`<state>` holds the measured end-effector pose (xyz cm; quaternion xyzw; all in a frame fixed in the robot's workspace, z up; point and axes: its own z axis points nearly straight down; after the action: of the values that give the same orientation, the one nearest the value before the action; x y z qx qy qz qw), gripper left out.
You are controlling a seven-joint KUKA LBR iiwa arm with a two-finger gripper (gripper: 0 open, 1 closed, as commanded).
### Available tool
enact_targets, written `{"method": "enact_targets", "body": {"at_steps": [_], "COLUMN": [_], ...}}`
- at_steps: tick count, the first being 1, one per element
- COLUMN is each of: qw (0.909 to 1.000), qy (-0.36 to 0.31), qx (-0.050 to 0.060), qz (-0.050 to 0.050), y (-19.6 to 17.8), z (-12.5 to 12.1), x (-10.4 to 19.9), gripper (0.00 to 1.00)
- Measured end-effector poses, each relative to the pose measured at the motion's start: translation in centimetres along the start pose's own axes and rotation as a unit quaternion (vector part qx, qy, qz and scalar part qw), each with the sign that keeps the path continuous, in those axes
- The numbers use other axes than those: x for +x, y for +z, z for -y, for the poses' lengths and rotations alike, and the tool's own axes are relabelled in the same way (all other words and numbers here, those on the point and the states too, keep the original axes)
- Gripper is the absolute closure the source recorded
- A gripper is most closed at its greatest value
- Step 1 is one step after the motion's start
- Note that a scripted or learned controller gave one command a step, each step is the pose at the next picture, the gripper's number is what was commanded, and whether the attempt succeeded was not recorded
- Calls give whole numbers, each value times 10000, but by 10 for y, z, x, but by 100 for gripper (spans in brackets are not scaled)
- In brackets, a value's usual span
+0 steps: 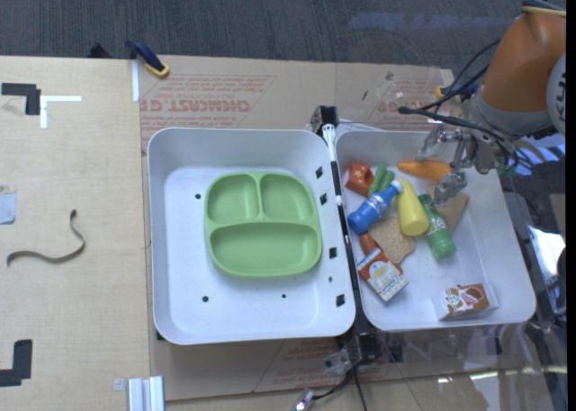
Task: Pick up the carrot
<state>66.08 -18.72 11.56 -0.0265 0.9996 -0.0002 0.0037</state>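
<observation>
The carrot (pixel 421 167) is a small orange piece lying in the right bin (pixel 504 247), near its far wall. My gripper (pixel 443 165) hangs at the carrot's right end. One finger (pixel 436 141) stands on the far side and the other finger (pixel 447 187) on the near side, well apart, so the gripper is open. The carrot's right tip lies in the gap between them and I see no squeeze on it. The grey arm with its orange band (pixel 526 58) comes in from the upper right.
Crowded left of the carrot are a red item (pixel 359 177), a blue bottle (pixel 373 207), a yellow bottle (pixel 412 212), a green bottle (pixel 438 238), a bread slice (pixel 392 238) and two cartons (pixel 382 275) (pixel 465 299). The left bin (pixel 171 247) holds a green divided plate (pixel 264 223).
</observation>
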Motion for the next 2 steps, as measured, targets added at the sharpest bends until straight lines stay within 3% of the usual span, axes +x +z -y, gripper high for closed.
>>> {"method": "enact_targets", "body": {"at_steps": [1, 2], "qw": [9980, 9848], "qy": [632, 1734], "qx": [14, 3], "qz": [53, 49], "y": [12, 13], "z": [-5, -22], "x": [-4, 0], "gripper": [0, 0]}}
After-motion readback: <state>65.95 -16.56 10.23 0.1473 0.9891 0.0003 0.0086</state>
